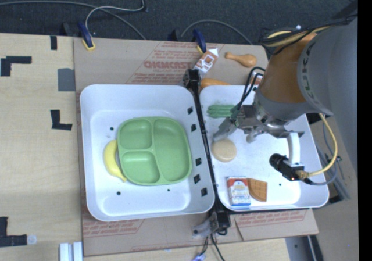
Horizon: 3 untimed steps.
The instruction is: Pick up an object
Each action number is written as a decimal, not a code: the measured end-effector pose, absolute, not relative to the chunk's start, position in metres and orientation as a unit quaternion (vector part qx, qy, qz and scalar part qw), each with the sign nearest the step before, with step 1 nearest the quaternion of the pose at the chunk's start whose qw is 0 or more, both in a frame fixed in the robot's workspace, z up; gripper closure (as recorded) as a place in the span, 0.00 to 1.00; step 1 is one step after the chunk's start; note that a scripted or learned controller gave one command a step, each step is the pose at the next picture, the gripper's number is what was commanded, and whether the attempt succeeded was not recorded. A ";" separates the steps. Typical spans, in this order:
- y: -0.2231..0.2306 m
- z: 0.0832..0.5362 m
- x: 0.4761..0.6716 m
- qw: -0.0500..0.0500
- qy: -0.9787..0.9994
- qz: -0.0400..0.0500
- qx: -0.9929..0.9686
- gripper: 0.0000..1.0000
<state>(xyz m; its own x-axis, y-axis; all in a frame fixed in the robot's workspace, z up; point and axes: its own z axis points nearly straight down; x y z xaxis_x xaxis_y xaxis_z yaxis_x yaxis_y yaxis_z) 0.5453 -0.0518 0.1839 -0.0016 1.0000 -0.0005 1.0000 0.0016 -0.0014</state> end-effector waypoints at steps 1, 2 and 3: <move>-0.099 0.086 0.592 -0.002 -0.708 -0.001 -0.707 0.00; -0.100 0.086 0.563 -0.003 -0.707 -0.001 -0.707 0.00; -0.095 0.087 0.553 -0.004 -0.707 -0.001 -0.707 0.00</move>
